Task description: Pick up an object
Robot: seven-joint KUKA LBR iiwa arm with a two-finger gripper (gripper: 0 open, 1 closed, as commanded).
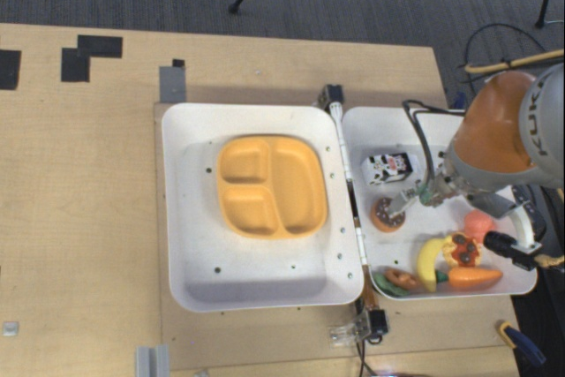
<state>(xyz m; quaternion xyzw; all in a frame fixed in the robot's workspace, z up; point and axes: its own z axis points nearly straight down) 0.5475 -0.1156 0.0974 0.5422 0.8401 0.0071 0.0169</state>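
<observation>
- Fingers (408,200): aperture cannot be determined; no object seen held.
- Donut (387,214): just beside the fingers, lower left.
- Carton (389,167): above them.

- Counted two white bins: left bin (177,216) and right bin (362,132), side by side.
- Found one yellow divided plate (269,186), with three compartments, in the left bin.
- Saw one black-and-white carton (389,166) in the right bin.
- Spotted one brown round piece (386,214), much like a doughnut.
- Noted one banana (429,259).
- Noted one carrot (475,278).
- Made out one pink ball (478,223).
- Made out one small red and yellow toy (463,250), kind unclear.
- Glimpsed one brown item (402,280) on a green edge, kind unclear.
- Counted one arm (499,132).
</observation>
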